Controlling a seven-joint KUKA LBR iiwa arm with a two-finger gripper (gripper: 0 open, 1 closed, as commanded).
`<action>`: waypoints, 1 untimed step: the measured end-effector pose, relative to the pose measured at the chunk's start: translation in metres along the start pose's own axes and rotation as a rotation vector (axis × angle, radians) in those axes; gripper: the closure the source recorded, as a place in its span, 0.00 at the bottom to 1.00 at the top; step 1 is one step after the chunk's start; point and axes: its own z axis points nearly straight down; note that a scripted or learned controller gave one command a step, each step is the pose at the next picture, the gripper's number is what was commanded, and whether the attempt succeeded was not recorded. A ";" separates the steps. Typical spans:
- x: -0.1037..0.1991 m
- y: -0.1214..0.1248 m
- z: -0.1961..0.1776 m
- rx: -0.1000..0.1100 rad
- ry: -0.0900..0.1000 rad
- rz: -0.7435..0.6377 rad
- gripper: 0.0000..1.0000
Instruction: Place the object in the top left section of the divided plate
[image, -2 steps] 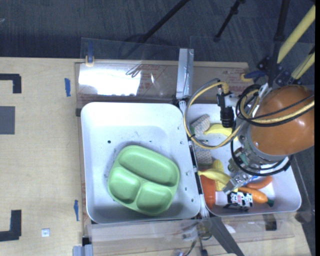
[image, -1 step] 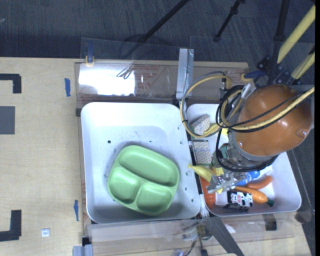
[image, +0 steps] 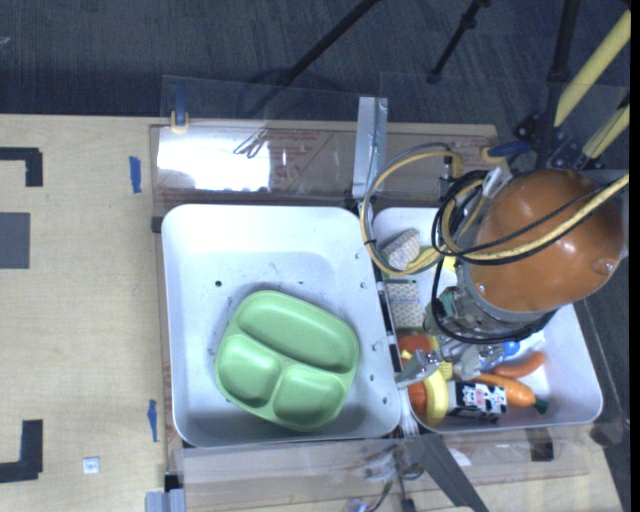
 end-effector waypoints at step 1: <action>-0.074 -0.008 0.042 0.006 0.017 0.262 0.00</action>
